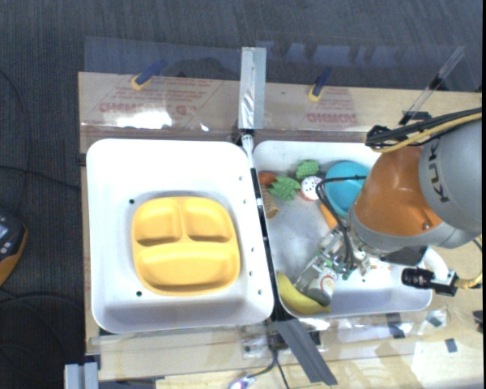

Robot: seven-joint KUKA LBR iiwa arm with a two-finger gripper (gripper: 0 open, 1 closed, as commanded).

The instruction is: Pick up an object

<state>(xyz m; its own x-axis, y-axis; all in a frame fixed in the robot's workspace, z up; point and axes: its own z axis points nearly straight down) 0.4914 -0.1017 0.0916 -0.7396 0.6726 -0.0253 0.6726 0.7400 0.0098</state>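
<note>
1. Dark carpet surrounds the wooden counter, which carries two white bins side by side.
2. We see the left bin holding a yellow divided tray at its middle.
3. We find the loose objects in the right bin: a banana at its front left corner, green toys and a blue bowl along its back edge.
4. We place the gripper low over the right bin's front half, just beside the banana; whether it is wide, narrow or holding anything we cannot tell, since small parts clutter its tip.
5. We judge this the reaching step, with nothing visibly lifted.
6. The next move likely calls for closing squarely on the banana, then rising straight to clear the bin wall.
</note>
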